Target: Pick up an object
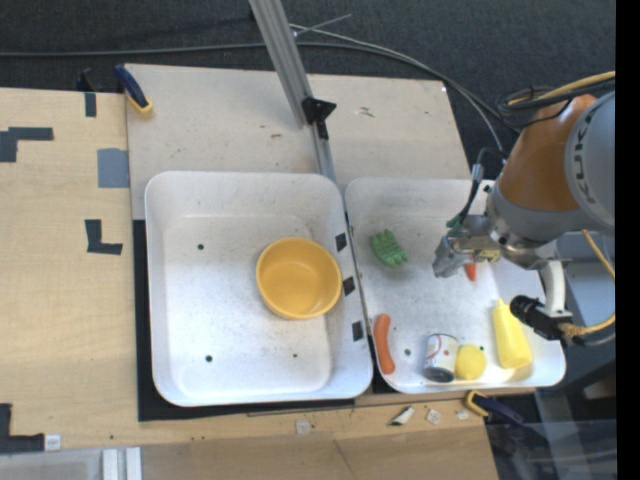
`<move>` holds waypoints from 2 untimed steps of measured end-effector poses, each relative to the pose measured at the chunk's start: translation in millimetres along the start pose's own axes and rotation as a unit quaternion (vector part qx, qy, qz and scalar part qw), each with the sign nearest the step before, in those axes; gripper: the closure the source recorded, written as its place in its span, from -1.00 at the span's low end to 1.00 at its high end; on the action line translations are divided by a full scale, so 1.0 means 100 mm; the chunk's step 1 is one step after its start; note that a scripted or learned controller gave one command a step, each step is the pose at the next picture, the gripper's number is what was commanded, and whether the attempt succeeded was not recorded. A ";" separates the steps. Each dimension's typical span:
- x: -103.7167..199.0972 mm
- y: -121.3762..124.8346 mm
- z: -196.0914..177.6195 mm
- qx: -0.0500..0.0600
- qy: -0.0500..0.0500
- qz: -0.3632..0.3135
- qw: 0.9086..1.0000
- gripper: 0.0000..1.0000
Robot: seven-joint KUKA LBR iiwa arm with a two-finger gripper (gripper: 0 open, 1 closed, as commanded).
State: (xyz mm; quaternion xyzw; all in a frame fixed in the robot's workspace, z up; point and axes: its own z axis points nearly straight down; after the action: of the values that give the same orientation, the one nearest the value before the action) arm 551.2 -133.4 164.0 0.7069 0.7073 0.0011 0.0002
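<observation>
Camera view showed the gripper (452,259) hovering over the right bin (420,200), apparently mid-approach; its grasp state could not be told. Nearest lay the green toy (389,248), just beside it; a descent onto it seemed next.

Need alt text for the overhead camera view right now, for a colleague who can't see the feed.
The grey-and-orange arm's gripper hangs over the right bin, near a green object, with an orange stick, a small can and yellow pieces along the front. The left bin holds a yellow bowl.
</observation>
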 end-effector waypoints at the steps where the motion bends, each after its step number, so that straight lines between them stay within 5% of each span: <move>1: 0.01 0.01 -0.43 0.000 0.000 0.000 1.000 1.00; 2: -0.08 0.00 -0.92 -0.001 -0.001 0.000 1.000 1.00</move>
State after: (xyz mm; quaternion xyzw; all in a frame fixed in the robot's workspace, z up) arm 551.3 -141.6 256.0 0.7070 0.7072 0.0012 0.0016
